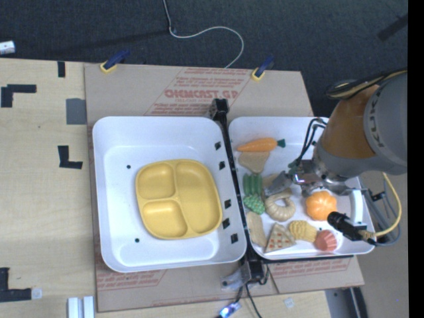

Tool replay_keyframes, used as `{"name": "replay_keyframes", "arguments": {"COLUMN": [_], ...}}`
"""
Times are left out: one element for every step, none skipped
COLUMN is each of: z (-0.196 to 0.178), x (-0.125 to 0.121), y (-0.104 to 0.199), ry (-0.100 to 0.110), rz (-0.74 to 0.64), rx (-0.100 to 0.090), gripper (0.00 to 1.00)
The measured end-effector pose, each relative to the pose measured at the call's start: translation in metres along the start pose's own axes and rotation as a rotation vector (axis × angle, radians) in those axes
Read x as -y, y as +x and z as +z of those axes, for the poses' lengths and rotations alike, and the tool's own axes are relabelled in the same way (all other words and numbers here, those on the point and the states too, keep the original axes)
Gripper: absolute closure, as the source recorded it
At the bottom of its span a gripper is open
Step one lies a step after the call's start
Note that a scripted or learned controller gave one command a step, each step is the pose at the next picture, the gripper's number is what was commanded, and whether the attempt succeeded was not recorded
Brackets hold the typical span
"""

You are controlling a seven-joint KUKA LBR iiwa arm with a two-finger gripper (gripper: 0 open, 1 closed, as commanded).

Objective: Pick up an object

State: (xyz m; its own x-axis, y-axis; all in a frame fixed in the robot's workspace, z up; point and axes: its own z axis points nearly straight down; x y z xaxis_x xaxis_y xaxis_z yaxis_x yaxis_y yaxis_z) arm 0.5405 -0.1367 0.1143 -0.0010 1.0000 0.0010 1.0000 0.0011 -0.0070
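Cardboard covers the bench under two white bins; the left bin (109, 177) holds a yellow divided plate (177, 199). From the right, the arm (361, 134) reaches over the right bin (291, 126), its gripper (298, 177) low among toy food beside an orange (320, 205); its grasp cannot be made out

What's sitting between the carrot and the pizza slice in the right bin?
In the camera view, a ring-shaped pretzel lies between the carrot and the pizza slice, with a tan wedge just below the carrot and a green vegetable to the pretzel's left.
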Motion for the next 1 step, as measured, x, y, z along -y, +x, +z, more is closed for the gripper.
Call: {"name": "replay_keyframes", "arguments": {"z": [0.0314], "x": [0.0001], "y": [0.0009], "ry": [-0.004], "rz": [0.000], "rx": [0.001], "gripper": [0.00]}}
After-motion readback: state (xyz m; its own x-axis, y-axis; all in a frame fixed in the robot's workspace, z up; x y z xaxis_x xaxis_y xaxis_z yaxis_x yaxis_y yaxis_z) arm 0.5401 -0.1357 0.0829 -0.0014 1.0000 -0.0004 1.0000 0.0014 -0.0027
